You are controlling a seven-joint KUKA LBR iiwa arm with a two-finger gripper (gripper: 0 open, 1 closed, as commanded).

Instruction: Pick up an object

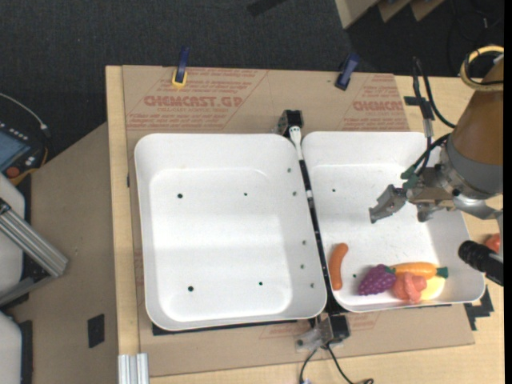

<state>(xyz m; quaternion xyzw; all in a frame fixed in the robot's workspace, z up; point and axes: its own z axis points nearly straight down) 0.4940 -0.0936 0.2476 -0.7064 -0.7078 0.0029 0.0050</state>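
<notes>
The gripper [382, 208] hangs over the bare floor of the right bin [352, 158], reaching in from the arm [478, 138], whose orange band rises behind it. Its tip points toward the strip where the two bins meet. From this slanted view I cannot tell whether it is spread wide or closed, and nothing can be made out in its grasp.

All the toys lie nearer the camera than the gripper, gathered along the right bin's near rim and apart from the tip. Closest to it, near the dividing rim, is a small orange sausage [338, 264] lying roughly lengthwise. Beyond that, further toward the arm's side, sits a bunch of purple grapes [376, 280]. Just beside the grapes is a carrot [418, 270] with a green end, and a pink lump [408, 288] touches it from the near side. A yellow piece [433, 290] is tucked against the pink lump; what it is cannot be told.

On the far side of the divider from the gripper lies the left bin [216, 230]. Both bins rest on a printed cardboard sheet [240, 98], held at its far edge by two blue clamps [182, 69].
</notes>
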